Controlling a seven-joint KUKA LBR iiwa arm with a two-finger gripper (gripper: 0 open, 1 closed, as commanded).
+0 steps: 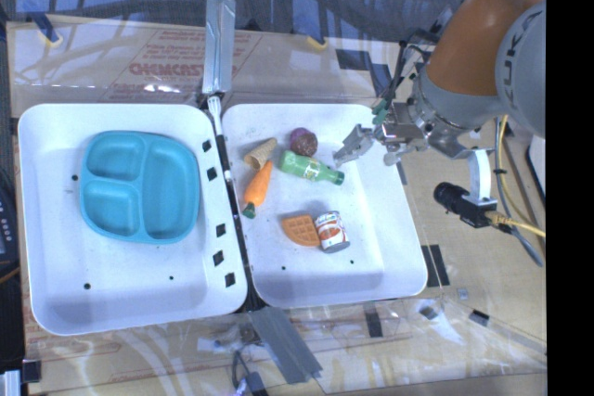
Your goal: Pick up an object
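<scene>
Fingers (355, 144) on your gripper (371, 140) hovered just right of the green bottle (311, 168); whether spread or pressed together, you could not tell.

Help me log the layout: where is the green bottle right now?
The green bottle lies on its side in the right bin, upper middle, just below the dark red ball and right of the carrot, with the tool close at its right.

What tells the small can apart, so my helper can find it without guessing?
Look in the right bin, toward its near edge. The small can lies beside an orange waffle piece. It alone has a red and white label and a metal lid.
</scene>
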